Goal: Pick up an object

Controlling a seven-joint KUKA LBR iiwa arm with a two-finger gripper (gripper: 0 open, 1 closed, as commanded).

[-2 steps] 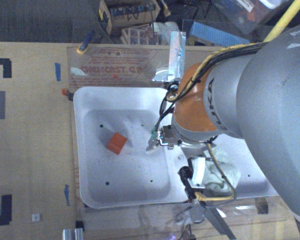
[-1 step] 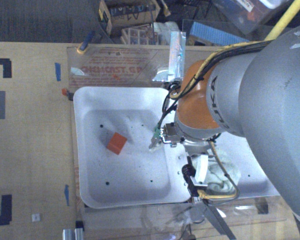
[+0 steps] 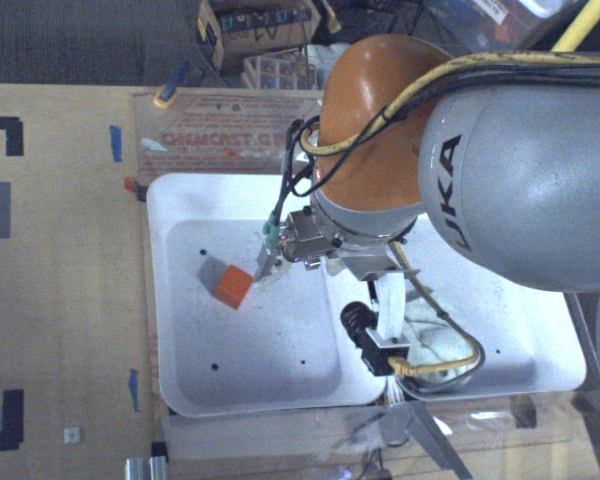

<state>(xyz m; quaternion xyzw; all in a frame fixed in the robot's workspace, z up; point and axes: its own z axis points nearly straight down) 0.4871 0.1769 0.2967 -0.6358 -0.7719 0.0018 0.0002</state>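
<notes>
The robot arm [image 3: 460, 138] reaches over the two white bins, its gripper [image 3: 270, 263] low inside the left bin [image 3: 180, 368], just right of the single orange block [image 3: 234, 286]. How far its fingers stand apart cannot be told from this angle, and nothing is visibly between them. The block lies on the bin floor, touching or nearly touching the gripper tip. One small grey piece [image 3: 213, 269] sits just left of the block. The right bin [image 3: 540, 358] holds crumpled white material.

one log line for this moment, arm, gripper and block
arm: over both bins | gripper: in left bin, beside orange block | block: on bin floor, not held | grasp: not yet
</notes>
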